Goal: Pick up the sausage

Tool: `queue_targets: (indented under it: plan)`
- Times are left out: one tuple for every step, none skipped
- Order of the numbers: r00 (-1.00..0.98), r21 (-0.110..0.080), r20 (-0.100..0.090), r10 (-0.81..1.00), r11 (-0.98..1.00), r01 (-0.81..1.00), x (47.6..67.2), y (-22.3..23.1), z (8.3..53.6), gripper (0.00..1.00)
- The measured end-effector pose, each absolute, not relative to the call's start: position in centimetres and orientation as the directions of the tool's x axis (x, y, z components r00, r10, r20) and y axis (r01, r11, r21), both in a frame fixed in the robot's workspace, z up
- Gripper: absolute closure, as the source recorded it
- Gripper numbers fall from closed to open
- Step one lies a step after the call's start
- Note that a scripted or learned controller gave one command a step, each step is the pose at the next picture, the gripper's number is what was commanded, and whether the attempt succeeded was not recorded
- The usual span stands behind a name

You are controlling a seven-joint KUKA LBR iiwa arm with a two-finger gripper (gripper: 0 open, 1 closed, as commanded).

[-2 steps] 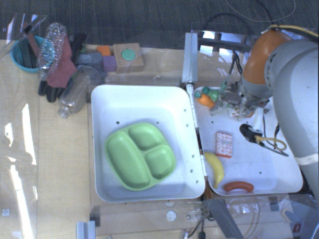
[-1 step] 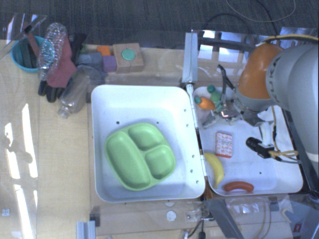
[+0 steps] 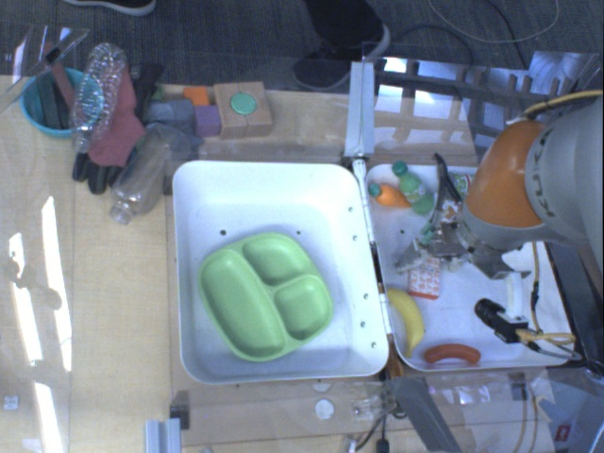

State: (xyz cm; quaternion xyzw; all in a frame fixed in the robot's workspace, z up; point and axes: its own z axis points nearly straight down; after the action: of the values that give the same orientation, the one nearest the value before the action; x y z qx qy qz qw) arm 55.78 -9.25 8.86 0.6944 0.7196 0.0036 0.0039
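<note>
The sausage (image 3: 451, 353) is a short reddish-brown link lying flat near the front edge of the right bin (image 3: 557, 295). My gripper (image 3: 437, 242) hangs over the middle of that bin, well behind the sausage and apart from it. It sits just above a small red and white packet (image 3: 427, 277). The grey arm with its orange band (image 3: 505, 182) comes in from the right and hides part of the bin floor.
A yellow banana (image 3: 408, 316) lies left of the sausage, against the bin's left wall. A carrot (image 3: 387, 194) and green items (image 3: 413, 189) lie at the back of the right bin. The left bin (image 3: 203, 196) holds a green divided plate (image 3: 266, 293).
</note>
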Motion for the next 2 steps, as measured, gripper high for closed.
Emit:
queue_targets:
  plan:
    - [0.022, -0.009, 0.003, 1.0, -0.022, 1.0, 64.2, -12.3, 8.8, 0.0]
    - [0.117, 0.009, 0.002, 0.993, -0.117, 0.993, 57.6, -8.7, 8.8, 0.0]
